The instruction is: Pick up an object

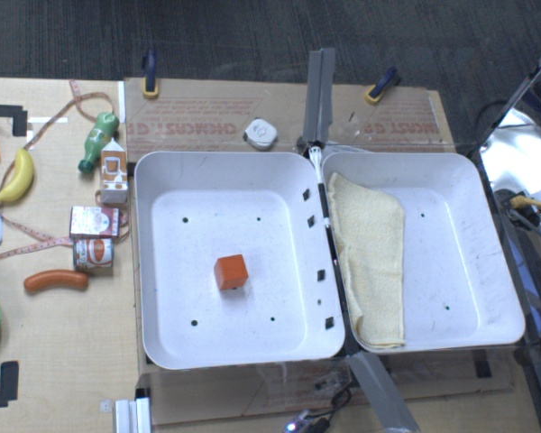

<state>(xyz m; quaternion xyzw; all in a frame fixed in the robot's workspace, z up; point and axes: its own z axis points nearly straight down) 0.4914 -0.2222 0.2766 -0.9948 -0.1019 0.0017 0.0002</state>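
Orange cube (231, 271), one, lying near the middle of the left bin (162, 332), one folded cream towel (370, 269) along the left edge of the right bin (487, 323), two white bins side by side.

Orange cube (231, 271); pale yellow towel (370, 269); white bins (153, 242); yellow banana (14, 179)

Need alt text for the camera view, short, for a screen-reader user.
Two shallow white bins sit side by side on a bench: the left bin holds one orange cube near its middle, and the right bin holds a folded cream towel along its left side. Toy food, including a banana and a sausage, lies on the bench left of the bins.
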